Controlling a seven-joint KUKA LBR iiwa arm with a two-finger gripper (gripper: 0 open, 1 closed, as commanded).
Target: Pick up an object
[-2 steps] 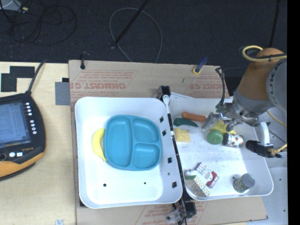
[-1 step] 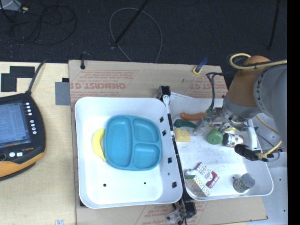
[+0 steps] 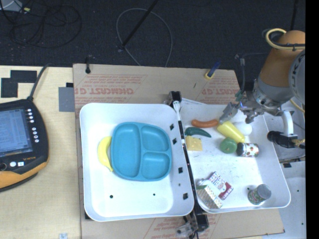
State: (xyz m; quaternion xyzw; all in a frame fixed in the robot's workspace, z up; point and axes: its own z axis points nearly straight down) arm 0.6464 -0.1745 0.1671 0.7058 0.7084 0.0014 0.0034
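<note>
Two bins: left bin (image 3: pixel 94 193) held a blue divided plate (image 3: pixel 141 151); right bin (image 3: pixel 271 183) held a yellow toy (image 3: pixel 231 130) just below the jaws (image 3: pixel 238 109), whose state I couldn't tell.

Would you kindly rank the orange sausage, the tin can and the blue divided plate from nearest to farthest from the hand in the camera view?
1. Orange sausage: right bin's top, just left of the hand.
2. Tin can: right bin's bottom right corner.
3. Blue divided plate: left bin, across the divider.
</note>
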